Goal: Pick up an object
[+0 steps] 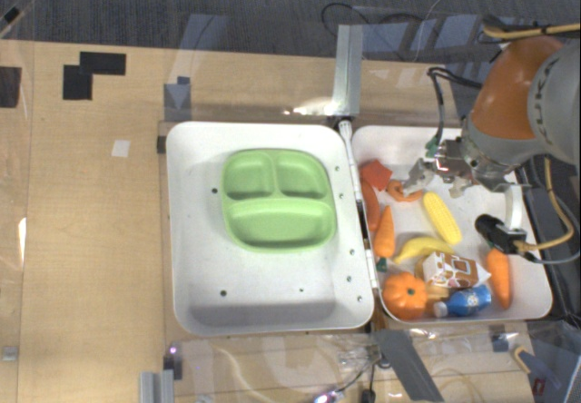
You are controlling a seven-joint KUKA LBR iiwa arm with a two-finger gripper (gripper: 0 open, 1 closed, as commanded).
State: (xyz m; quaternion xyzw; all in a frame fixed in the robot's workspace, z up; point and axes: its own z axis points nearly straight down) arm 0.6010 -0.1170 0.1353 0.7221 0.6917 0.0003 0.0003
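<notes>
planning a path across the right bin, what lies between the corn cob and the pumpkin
In the camera view, a banana lies between the corn cob and the pumpkin.

cam: overhead, slanted | covers: both bins (182,238) | range: mid

Your arm (545,106) presents a grey casing with a broad, rounded orange band above the wrist. Black cables loop along its outer housing. The gripper (438,176) is a bare-metal assembly of pale grey parts with a small reddish mark near its top.
</notes>
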